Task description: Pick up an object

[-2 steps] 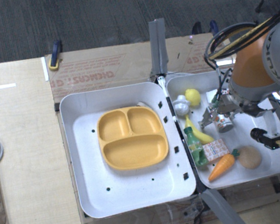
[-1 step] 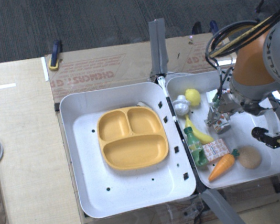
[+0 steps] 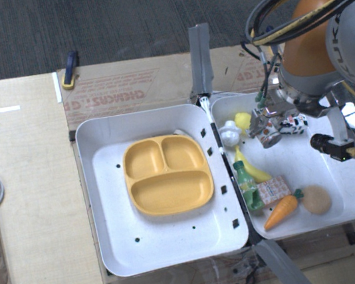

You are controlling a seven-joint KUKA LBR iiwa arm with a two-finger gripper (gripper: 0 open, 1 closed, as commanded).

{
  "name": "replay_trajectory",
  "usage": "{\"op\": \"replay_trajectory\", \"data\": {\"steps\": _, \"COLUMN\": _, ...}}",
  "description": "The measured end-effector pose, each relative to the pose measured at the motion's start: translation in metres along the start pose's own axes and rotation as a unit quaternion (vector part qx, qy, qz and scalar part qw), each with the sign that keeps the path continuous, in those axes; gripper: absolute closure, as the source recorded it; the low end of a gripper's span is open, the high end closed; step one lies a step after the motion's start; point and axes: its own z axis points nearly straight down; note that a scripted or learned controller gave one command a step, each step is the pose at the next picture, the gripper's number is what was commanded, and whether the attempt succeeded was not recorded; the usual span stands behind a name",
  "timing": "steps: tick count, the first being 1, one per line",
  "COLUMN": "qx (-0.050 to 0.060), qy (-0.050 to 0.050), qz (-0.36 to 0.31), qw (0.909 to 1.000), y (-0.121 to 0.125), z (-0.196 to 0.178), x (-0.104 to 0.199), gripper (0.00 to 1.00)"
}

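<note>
Nearest, in the right bin [image 3: 350,207], lie a toy carrot [image 3: 281,211] and a tan ball [image 3: 317,200]; just beyond the carrot, a snack packet [image 3: 273,190], green bottle [image 3: 245,180] and banana [image 3: 255,169]. Farther from the carrot, the gripper [image 3: 269,131] hangs low; I cannot tell how its fingers stand. This looks like the approach step; next it must settle on one object.

In the right bin [image 3: 350,207] near me lie a carrot [image 3: 282,211], a banana [image 3: 254,169], a green bottle [image 3: 246,183], a tan ball [image 3: 316,200] and a lemon [image 3: 243,120], clustered along its left side.
</note>
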Motion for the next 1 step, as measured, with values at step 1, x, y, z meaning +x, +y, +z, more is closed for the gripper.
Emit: {"op": "replay_trajectory", "data": {"steps": 1, "qx": 0.003, "qy": 0.000, "qz": -0.001, "qw": 1.0000, "y": 0.0005, "z": -0.0052, "x": -0.0004, "gripper": 1.00}}
